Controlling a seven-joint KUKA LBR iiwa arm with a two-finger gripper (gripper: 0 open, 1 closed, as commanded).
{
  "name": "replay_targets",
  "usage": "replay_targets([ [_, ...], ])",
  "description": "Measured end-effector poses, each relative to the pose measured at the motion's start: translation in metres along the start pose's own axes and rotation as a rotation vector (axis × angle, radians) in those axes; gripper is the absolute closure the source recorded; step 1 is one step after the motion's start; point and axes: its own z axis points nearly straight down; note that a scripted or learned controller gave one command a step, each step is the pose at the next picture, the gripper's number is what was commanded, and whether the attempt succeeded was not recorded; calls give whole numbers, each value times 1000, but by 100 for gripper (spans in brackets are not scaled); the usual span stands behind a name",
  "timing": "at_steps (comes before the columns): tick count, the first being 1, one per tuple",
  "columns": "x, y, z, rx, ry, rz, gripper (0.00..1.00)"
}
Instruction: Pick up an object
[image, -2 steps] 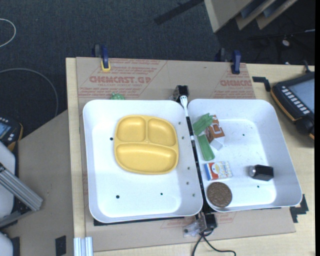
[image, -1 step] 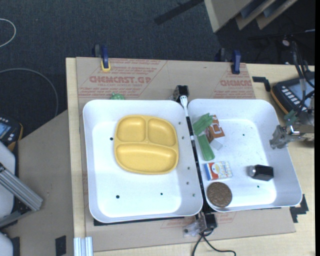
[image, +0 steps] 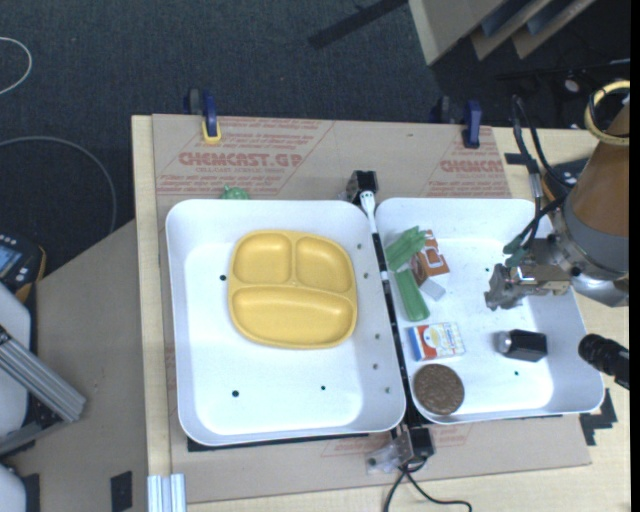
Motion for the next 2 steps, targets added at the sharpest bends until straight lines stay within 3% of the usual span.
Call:
replay_targets([
  [2, 82, 1, -157, -17, -3, 2, 100],
])
